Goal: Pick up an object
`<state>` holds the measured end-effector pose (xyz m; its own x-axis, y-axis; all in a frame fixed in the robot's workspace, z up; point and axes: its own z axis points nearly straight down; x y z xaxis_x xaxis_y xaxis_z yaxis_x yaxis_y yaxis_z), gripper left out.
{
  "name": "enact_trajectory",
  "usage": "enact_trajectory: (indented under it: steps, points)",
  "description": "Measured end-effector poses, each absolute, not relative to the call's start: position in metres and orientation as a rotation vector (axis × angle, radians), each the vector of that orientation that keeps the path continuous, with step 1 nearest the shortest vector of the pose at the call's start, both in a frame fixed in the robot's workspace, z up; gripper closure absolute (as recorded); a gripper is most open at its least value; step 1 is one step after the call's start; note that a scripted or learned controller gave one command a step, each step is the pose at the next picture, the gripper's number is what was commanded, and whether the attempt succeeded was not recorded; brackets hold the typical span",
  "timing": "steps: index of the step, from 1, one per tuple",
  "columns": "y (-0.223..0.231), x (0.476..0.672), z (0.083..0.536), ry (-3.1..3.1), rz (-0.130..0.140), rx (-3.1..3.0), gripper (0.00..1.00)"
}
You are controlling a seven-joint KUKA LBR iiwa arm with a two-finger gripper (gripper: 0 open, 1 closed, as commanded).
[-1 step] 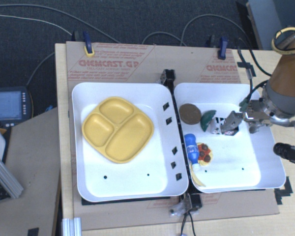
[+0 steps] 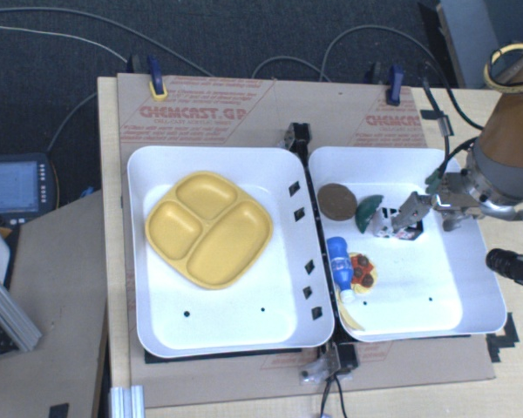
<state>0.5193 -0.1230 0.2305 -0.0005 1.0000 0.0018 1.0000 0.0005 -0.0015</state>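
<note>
Objects for picking sit in the right bin (image 2: 471, 307) on my feed, bunched toward its left half. From the one overhead camera I see a round brown disc (image 2: 337, 201) near the bin's upper left, and just to its right a dark green piece (image 2: 367, 212). Along the left wall lies a blue bottle (image 2: 338, 264) with a white cap end pointing toward the near edge. Touching its right side is a small yellow piece with red and dark markings (image 2: 363, 271); I can't make out what it is. A pale yellow sliver (image 2: 352, 316) rests near the bin's front left corner.

My gripper (image 2: 402, 223) is low over the middle of that bin, just right of the dark green piece, with the grey arm (image 2: 497, 168) coming in from the right side of the picture. Something small, white and dark, shows right at the fingertips, but it's too blurred for me to say what it is or whether it sits between the fingers. As for the jaws, I cannot tell whether they are spread or closed at this angle.

The left bin (image 2: 157, 316) holds a yellow divided plate (image 2: 209, 229) with three compartments, lying flat a little left of centre. Both bins rest on a cardboard sheet (image 2: 200, 103) with red lettering, pinned at its far edge by two blue clamps (image 2: 156, 78). Cables (image 2: 61, 26) trail across the dark floor beyond, and a small screen (image 2: 13, 184) sits off to the left.
</note>
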Motion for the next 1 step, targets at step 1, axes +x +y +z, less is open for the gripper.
enact_trajectory:
  steps: [1]
  points:
    - [-0.1216, 0.5262, 0.1854, -2.217, 0.004, -2.217, 0.00]
